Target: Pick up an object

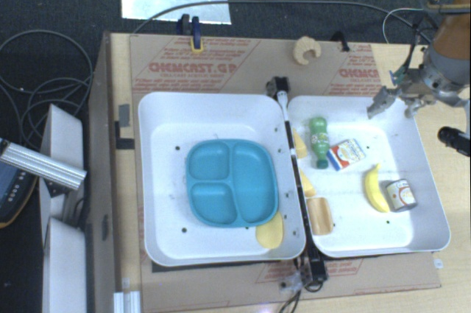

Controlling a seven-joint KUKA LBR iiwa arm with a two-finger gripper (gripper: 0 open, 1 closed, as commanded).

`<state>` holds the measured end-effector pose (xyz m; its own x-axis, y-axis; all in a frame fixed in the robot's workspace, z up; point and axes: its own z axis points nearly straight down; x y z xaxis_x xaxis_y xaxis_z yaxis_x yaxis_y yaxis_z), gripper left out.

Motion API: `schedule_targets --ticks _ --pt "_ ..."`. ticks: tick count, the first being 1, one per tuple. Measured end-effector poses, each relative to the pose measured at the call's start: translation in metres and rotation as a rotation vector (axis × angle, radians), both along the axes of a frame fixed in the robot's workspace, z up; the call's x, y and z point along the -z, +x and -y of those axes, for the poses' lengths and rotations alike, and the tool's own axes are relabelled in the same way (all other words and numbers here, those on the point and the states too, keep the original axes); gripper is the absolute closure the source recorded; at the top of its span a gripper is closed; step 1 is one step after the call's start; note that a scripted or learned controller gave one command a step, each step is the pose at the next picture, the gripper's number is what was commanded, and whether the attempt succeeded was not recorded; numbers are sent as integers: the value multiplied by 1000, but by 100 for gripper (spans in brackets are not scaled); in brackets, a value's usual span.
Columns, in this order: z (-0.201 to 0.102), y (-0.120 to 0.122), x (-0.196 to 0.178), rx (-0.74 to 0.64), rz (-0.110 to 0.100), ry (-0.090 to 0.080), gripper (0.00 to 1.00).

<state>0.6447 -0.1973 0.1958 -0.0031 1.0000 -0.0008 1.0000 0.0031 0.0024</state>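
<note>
The right bin (pixel 423 227) holds a green bottle (pixel 319 142), a red and white carton (pixel 346 154), a banana (pixel 374 188), a small can (pixel 401 194) touching the banana, and a tan block (pixel 319 214). My gripper (pixel 395 104) hangs over the bin's far right corner, above and to the right of the carton. Its two fingers (pixel 379 104) are spread apart, open, with nothing between them.
The left bin (pixel 158 157) holds a blue divided plate (pixel 232 183) and a yellow piece (pixel 270 233) at its near right corner. Yellow pieces (pixel 299 146) lie along the divider between the bins. A beige ring (pixel 306 50) and a clamp (pixel 195 32) sit on the cardboard behind.
</note>
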Motion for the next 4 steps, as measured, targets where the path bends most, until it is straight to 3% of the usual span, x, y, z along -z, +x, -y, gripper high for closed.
schedule_targets --ticks 1,2,3,4 --pt "10 -43 106 1 5 -2 0" --pt "-39 -96 96 1 -1 1 0" --pt "-24 -126 112 3 -2 0 0" --pt "-24 -125 101 1 1 0 100"
